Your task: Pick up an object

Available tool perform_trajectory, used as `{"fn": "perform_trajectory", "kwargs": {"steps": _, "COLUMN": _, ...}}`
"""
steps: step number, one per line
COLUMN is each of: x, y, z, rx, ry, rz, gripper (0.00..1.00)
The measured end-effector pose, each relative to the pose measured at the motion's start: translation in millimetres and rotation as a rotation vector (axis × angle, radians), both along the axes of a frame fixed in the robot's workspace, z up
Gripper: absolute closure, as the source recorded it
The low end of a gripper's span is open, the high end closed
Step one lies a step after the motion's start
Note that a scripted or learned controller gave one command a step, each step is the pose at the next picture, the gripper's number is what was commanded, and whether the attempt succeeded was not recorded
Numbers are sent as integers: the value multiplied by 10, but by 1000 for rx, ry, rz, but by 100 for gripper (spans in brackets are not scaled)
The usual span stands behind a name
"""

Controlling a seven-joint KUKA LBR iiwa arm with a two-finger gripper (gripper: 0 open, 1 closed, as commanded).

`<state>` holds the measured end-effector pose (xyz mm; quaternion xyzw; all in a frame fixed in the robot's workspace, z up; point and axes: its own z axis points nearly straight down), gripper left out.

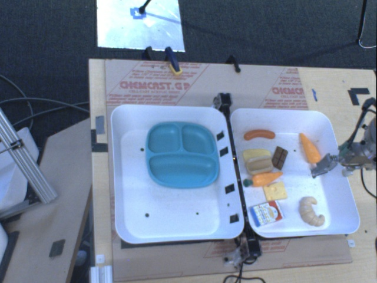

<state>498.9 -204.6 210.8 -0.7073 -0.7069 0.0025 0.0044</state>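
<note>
Two white bins sit side by side on a cardboard-covered bench, joined along a black clipped seam. The left bin (132, 217) carries a blue divided plate (181, 155), smooth plastic with three rounded compartments. The right bin (341, 211) is crowded with small toy foods: a reddish sausage (260, 135) near the far wall, an orange carrot (309, 148) tilted toward the right wall, a pale yellow-and-tan bread-like piece (257, 160) with a dark brown chocolate block (280, 157) touching its right side, a second carrot (264, 179) with a green tip lying just below them, a yellow cheese square (275, 191), a blue, white and red carton (266, 213) near the front wall, and a beige curved croissant (311, 211) at the front right.

The gripper (324, 165) hangs over the right bin's right side, grey and metallic, just below the tilted carrot's tip and above the croissant. Whether its fingers are parted or closed I cannot tell; nothing is seen between them. The cluster of bread, chocolate and cheese lies to its left, apart from it.

Beyond the bench a shiny metal sheet (140, 16) lies on dark carpet.
</note>
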Motion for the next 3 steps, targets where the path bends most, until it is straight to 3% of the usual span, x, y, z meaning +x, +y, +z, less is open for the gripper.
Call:
{"fn": "perform_trajectory", "kwargs": {"steps": 1, "x": 29, "y": 4, "z": 56, "rx": -3, "ry": -11, "rz": 4, "gripper": 0}}
{"fn": "perform_trajectory", "kwargs": {"steps": 3, "x": 42, "y": 44, "z": -791, "rx": -2, "ry": -9, "rz": 2, "gripper": 0}}
